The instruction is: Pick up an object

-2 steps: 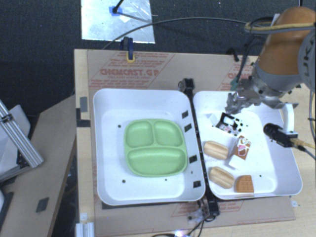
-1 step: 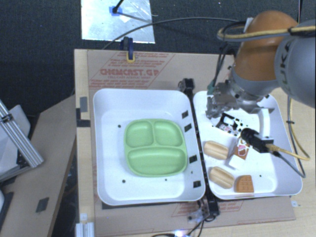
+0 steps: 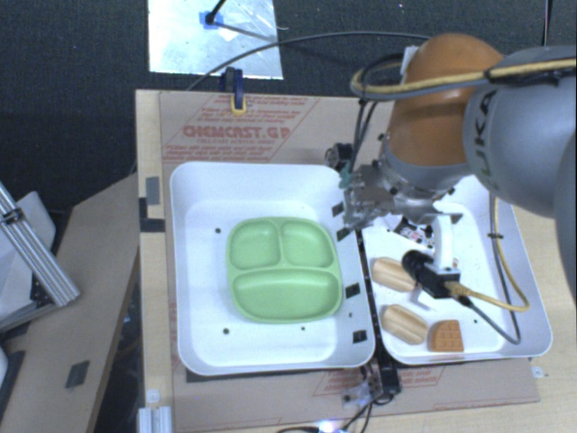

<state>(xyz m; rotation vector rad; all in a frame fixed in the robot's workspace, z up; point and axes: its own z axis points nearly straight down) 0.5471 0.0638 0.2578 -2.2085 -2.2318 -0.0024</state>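
My gripper (image 3: 354,215) hangs over the back left part of the right bin (image 3: 514,269), close to the wall it shares with the left bin (image 3: 194,269). Nothing shows between its tips. In the right bin, in front of the gripper, lie a tan bread roll (image 3: 388,272), a second tan roll (image 3: 405,324) nearer the front, and a small brown waffle-like biscuit (image 3: 445,336) beside it. A green divided plate (image 3: 284,269) lies flat in the middle of the left bin.
The grey arm with its orange band (image 3: 442,106) covers the back of the right bin. Cardboard with red print (image 3: 243,129) lies behind the bins. An aluminium rail (image 3: 36,251) stands at the far left.
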